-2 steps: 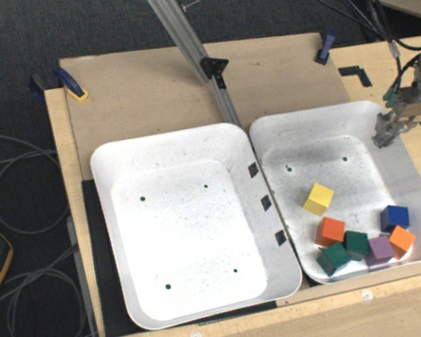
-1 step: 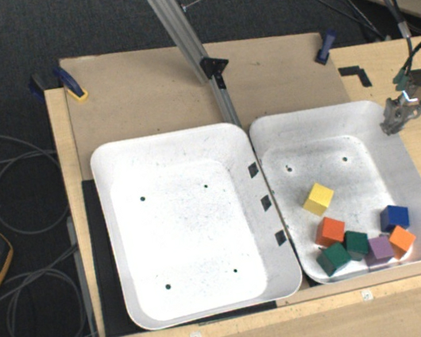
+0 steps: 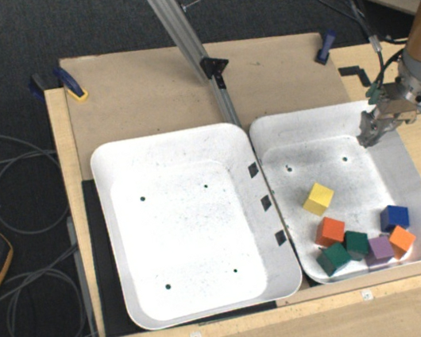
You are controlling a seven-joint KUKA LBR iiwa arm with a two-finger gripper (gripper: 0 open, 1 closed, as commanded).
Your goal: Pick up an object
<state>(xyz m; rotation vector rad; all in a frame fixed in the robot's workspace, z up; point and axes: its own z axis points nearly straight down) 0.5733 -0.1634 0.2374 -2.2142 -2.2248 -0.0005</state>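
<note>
Purple cube [image 3: 380,247] and orange cube [image 3: 402,238] sit nearest, against near wall of right bin [image 3: 414,168], with two green cubes [image 3: 344,250] just left. Behind them: red-orange cube [image 3: 331,229], blue cube [image 3: 394,217]. Yellow cube [image 3: 318,198] farther, apart from cluster (likely easiest target). Gripper [image 3: 369,135] hangs over far right part of bin, nothing visibly held; can't tell finger state. Yellow cube lies near-left of gripper. Left bin [image 3: 115,221] beside it.
</note>
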